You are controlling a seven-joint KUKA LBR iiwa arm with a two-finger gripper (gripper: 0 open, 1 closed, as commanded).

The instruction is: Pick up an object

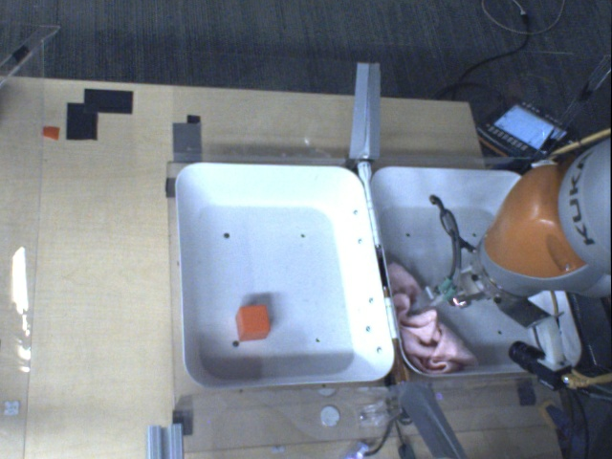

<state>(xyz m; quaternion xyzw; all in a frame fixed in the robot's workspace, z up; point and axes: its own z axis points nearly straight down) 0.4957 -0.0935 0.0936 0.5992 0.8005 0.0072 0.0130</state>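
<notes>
Gripper [448,293] low in right bin [421,199], finger state unclear; pink cloth [426,331] just below-left, apparently touching, long axis diagonal; orange cube [253,322] well apart, left bin [201,256].

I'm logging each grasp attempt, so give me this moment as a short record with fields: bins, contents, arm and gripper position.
left bin: holds one orange block, toward its near side
right bin: holds a pink cloth, crumpled in its near left corner
arm: reaches over the right bin from the right
gripper: low, at the cloth's upper right edge
grasp: cannot tell
</notes>
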